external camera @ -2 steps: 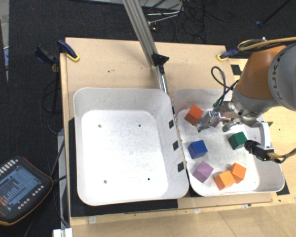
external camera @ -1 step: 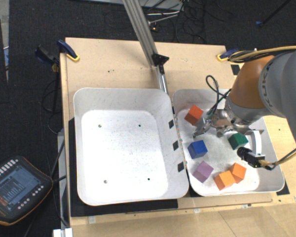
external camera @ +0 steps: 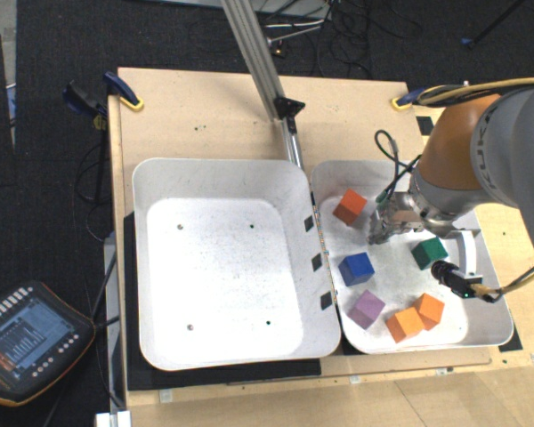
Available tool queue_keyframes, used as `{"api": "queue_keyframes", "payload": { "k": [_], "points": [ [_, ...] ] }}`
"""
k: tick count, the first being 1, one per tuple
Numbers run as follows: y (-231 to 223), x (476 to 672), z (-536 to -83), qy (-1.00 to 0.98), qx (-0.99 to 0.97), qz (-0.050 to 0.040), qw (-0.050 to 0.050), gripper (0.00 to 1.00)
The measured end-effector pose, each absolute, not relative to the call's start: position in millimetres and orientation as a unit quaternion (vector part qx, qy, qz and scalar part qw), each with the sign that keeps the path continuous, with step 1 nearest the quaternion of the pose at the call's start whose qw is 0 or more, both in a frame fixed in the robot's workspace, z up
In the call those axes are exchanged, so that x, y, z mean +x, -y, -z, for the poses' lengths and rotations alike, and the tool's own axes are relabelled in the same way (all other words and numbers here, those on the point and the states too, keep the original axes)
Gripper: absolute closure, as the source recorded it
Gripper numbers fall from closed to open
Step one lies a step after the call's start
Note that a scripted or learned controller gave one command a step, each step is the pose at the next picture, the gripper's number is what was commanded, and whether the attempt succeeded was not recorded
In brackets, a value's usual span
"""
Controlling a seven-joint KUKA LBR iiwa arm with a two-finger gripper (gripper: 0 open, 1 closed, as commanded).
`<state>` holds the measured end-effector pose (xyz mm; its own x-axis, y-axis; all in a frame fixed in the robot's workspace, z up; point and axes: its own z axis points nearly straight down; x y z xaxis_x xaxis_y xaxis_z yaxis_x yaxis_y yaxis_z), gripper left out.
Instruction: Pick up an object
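The grey arm's end effector (external camera: 384,229) hangs low in the right white bin (external camera: 489,327), between the orange-red cube (external camera: 350,207) and the blue cube (external camera: 356,268), gripping neither; its opening cannot be told. This looks like the approach step; next it must centre over one cube and descend.

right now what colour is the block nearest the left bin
Blue, seen in the camera view.
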<state>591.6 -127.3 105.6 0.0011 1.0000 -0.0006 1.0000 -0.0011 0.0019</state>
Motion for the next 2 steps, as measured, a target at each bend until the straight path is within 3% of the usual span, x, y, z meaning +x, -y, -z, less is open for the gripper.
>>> {"api": "queue_keyframes", "payload": {
  "k": [2],
  "points": [
    [127, 594.7, -202, -0.708, 0.706, -0.0016, 0.003, 1.00]
  ]
}}
